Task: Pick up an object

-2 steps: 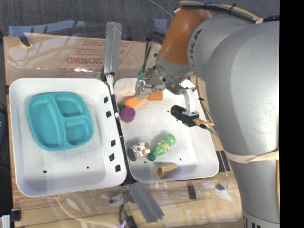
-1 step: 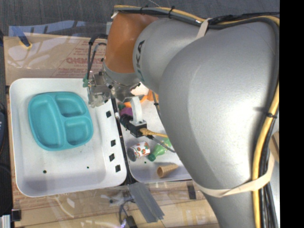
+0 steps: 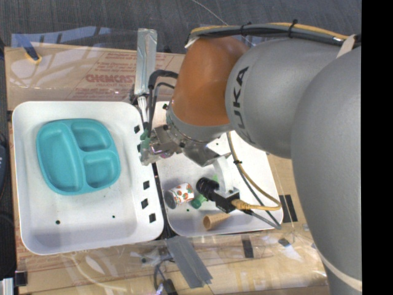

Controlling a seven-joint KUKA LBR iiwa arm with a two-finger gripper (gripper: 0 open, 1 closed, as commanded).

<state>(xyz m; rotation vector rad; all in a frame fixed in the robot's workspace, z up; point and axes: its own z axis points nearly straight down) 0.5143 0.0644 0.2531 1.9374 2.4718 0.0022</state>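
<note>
You see the big grey arm point(image 3: 270, 85) reach in from the right. It has an orange band point(image 3: 206, 82) and it hides much of the right bin point(image 3: 184, 225). The low end of the arm sits over the left side of that bin, right by the wall where the two bins meet. The jaws are down there, tucked under the wrist. You cannot tell if the jaws are open or closed, and you see nothing held in them.

Three small things lie in the right bin, near its front edge. A little cup point(image 3: 180, 195) with orange and white marks lies on its side. A small green piece point(image 3: 196, 203) lies just beside the cup, on its right. A tan cork-like piece point(image 3: 215, 220) lies a bit closer to the front and to the right of the green piece. All three lie in front of the low end of the arm and apart from it. The cup is the closest of them.

A blue-green plate point(image 3: 77, 155) with three parts lies in the left bin point(image 3: 80, 229), toward the back. It is on the other side of the wall from the arm's end and does not touch it.

Both bins rest on a surface covered with brown cardboard point(image 3: 73, 72).
</note>
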